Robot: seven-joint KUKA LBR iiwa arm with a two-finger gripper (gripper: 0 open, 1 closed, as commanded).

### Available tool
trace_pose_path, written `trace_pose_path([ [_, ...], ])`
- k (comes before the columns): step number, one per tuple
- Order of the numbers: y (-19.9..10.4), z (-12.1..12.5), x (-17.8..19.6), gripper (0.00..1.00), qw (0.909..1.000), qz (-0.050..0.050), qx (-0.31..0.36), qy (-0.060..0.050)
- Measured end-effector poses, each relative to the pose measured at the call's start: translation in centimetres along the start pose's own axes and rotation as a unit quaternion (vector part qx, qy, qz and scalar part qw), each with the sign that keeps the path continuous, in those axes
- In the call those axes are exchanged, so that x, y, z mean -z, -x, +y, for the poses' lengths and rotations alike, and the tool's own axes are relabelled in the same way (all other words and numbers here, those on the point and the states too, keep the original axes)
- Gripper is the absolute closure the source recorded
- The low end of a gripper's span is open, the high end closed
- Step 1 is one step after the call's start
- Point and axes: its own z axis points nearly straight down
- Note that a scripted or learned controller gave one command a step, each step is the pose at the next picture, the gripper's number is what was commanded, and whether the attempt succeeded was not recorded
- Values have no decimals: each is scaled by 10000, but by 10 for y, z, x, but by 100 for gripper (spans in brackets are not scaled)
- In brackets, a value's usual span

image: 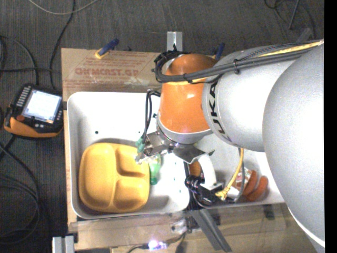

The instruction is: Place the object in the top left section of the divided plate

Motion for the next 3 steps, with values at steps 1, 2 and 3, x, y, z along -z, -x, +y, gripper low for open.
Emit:
trace_pose_path([
  [1, -43, 29, 67, 100, 9994, -19, 354, 7],
  [2, -42, 29, 67, 0, 9994, -26, 343, 6],
  [3, -41, 29, 75, 100, 9994, -43, 347, -10],
])
